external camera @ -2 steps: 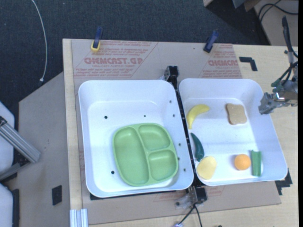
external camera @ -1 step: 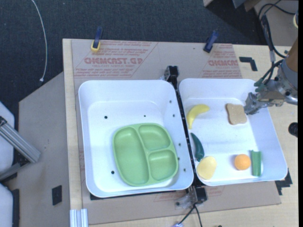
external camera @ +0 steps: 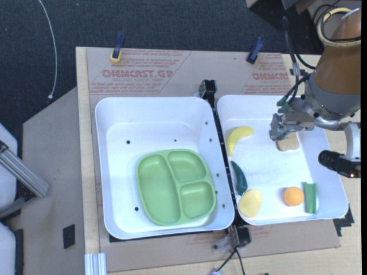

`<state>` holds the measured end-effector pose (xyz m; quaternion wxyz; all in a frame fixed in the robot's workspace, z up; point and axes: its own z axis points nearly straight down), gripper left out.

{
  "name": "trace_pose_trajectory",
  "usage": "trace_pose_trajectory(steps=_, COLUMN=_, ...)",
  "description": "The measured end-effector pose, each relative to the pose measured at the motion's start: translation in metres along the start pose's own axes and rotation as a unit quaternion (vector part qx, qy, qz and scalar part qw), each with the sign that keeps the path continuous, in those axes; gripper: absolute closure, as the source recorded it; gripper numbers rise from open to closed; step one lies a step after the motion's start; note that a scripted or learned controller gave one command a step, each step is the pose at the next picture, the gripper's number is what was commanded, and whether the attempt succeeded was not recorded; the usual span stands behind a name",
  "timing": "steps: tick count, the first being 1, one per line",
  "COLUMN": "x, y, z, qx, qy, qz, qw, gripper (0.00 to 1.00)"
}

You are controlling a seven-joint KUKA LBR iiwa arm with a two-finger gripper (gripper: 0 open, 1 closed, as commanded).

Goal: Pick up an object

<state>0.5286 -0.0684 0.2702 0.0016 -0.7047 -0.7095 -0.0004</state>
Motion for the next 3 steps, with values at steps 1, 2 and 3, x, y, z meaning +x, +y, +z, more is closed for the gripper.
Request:
trace_pose_trajectory(steps=1, x=0.049, y=-0.014, z=0.007, qx=0.001, qy=-0.001, qz=0.001, qw=1.0, gripper=1.0)
trace_pose_trajectory(steps=2, x=0.095, y=-0.012, z=0.009, qx=0.0, qy=-0.001, qz=0.001, qw=1.0, gripper=1.0)
trace_pose_trajectory(steps=3, x=0.147, y=-0.017, z=0.029, qx=0.001, qy=-0.001, qz=0.003, qw=1.0, gripper=1.0)
